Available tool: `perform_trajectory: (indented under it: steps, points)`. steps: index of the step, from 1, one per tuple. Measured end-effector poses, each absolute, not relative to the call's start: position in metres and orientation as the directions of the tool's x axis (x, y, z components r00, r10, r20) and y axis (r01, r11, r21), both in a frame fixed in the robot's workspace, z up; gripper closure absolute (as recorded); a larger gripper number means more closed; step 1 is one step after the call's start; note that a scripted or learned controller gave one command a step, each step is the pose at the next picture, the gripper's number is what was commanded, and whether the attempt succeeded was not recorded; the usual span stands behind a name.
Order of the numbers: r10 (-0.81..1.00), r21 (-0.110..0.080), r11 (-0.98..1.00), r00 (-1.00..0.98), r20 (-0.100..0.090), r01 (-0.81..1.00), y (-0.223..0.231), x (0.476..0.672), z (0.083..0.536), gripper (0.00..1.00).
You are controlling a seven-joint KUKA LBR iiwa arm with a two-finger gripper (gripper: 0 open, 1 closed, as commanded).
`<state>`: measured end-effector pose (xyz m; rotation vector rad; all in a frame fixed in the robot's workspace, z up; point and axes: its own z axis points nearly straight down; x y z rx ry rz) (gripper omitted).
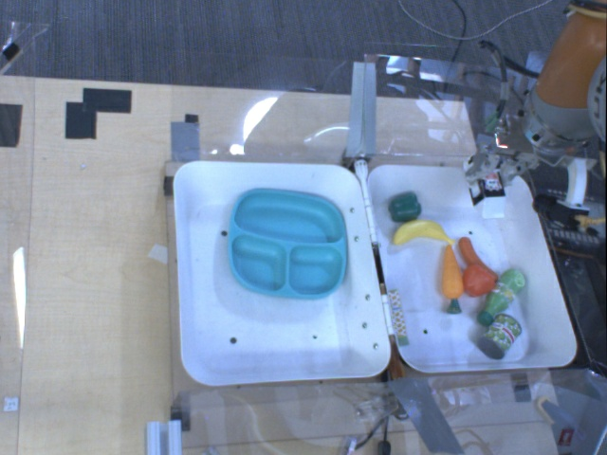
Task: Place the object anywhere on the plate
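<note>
Camera view, arm (574,64) (orange-banded) reaching in upper right, gripper (491,171) over right bin (560,292) corner

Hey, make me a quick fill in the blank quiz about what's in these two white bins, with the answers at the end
1. The blue divided plate sits in the ____ bin of the camera view.
2. The yellow banana lies in the bin on the ____ of that view.
3. The plate has ____ compartments.
4. The gripper hangs over the right bin's ____ edge, away from the carrot.

Answers: left; right; three; far
</note>
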<state>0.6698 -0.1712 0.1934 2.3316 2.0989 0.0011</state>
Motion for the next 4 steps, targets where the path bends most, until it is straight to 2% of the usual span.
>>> perform_trajectory:
  steps: [1, 3, 4]
  points:
    - [0.978, 0.003, 0.211, -0.211, 0.000, 0.978, -0.098, 0.669, 0.176, 1.00]
    - [0.904, 0.005, 0.428, -0.428, -0.001, 0.904, 0.044, 0.669, 0.212, 1.00]
    - [0.807, 0.002, 0.590, -0.590, 0.000, 0.807, 0.102, 0.626, 0.190, 1.00]
